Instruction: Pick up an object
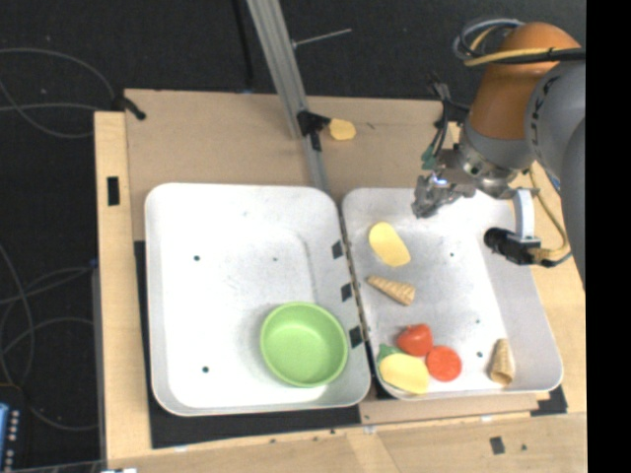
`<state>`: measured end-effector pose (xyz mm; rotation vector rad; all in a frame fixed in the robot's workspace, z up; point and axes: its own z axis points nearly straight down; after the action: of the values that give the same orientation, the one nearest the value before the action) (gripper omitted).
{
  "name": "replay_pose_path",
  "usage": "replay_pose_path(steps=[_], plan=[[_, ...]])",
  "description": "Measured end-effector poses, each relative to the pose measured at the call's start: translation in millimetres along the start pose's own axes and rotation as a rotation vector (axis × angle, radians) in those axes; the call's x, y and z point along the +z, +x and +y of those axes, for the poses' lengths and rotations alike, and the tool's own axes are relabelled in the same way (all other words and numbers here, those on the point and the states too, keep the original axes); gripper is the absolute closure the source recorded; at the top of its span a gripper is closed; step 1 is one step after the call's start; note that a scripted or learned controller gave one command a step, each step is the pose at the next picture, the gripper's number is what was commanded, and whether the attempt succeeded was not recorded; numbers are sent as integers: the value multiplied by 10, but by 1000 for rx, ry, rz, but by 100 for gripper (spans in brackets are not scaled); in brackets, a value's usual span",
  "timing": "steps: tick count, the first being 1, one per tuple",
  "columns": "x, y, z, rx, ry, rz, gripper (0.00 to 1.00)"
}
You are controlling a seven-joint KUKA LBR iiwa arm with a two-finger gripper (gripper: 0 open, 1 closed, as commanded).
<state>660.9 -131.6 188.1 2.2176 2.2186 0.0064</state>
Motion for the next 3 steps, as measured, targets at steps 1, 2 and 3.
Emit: replay_pose_path(steps=[1,2,3], plan=[[-299,-7,12,-2,2,1,100],[-458,499,-180,-7,4,3,100],[-471,886,-352,-6,6,2,100]])
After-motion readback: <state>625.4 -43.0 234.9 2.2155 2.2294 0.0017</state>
